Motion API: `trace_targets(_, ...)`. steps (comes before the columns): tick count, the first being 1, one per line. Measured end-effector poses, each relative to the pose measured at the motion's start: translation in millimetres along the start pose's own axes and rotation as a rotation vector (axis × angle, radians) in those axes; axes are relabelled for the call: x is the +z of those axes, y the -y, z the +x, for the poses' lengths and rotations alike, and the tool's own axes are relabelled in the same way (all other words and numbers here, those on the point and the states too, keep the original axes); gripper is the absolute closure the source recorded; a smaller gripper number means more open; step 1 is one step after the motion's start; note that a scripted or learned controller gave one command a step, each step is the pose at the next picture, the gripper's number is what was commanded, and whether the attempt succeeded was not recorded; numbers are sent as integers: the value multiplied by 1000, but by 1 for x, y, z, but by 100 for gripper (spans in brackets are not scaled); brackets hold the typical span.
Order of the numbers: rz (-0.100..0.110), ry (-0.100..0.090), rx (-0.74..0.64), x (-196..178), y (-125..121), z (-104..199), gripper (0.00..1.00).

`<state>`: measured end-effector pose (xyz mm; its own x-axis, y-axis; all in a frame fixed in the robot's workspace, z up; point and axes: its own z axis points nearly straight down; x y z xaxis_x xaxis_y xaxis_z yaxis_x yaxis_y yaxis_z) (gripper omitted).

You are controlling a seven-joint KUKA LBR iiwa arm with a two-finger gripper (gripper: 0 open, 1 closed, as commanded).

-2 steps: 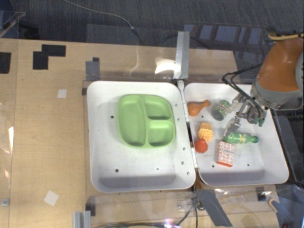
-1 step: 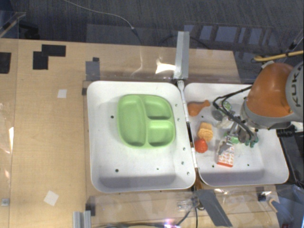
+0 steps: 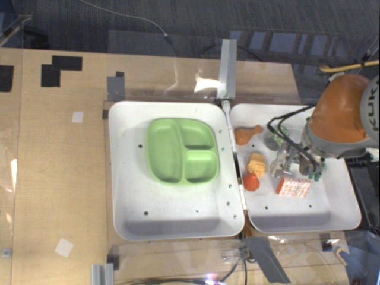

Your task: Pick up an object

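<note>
Bench: you see a light wooden bench [image 3: 53, 177] bearing two shallow white bins side by side.
Left bin: the left white bin [image 3: 127, 212] holds a pale green plastic tray with three compartments [image 3: 181, 150], lying flat near its middle.
Right bin: the right white bin [image 3: 332, 209] holds four small items, all in its left and middle part.
Red item: a small round red toy fruit [image 3: 252, 182] sits nearest you, close to the divider between the bins.
Box: a small red-and-white patterned box [image 3: 293, 187] lies to the right of the red fruit, just below the gripper.
Yellow item: a yellow knobbly toy corn piece [image 3: 256, 163] rests just above the red fruit, touching or nearly so.
Orange item: an orange-brown drumstick-shaped toy [image 3: 246, 134] lies farthest back.
Gripper: the two-finger gripper [image 3: 291, 165] hangs just above the box; you cannot tell how its fingers stand, as cables and the wrist clutter the view.
Arm: the grey arm with its orange band [image 3: 339, 114] reaches in from the right.
</note>
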<state>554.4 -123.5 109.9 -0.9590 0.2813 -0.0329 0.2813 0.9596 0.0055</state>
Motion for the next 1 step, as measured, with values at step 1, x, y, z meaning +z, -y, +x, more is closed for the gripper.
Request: trace_targets(1,-1,-16,84,-80,-91,-31,100)
